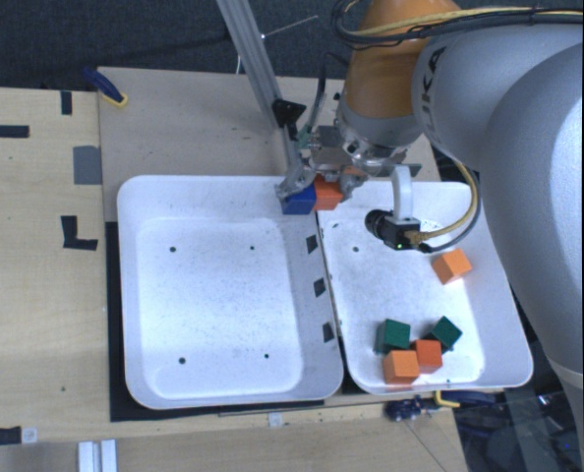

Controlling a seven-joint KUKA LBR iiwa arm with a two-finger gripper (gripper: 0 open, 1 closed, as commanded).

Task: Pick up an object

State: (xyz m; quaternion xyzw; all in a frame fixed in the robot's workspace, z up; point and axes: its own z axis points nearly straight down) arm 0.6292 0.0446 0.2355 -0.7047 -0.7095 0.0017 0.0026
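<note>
Nearest the lens, on the wooden counter [36,293]: pale, matte, marked with dark tape shapes. Further in, left white bin [213,382], shallow, rounded at the corners, smooth plastic speckled with fine grit and a few dark dots. At its far right corner, a blue cube [298,203] touching an orange cube [327,196], both up against the rim where the two bins meet. Directly over those two, the gripper [317,180], dark metal parts under an orange band and a glossy grey arm; cannot tell whether the jaws are spread or pressed together, nor whether either cube sits between them. Slanting down to the same corner, a grey metal bar [253,57]. Further right, right white bin [371,273], same smooth plastic. Near its front: two dark green blocks [393,334] and two orange blocks [402,366] clustered, touching. Apart, near the right rim: one tilted orange cube [453,265].
</note>
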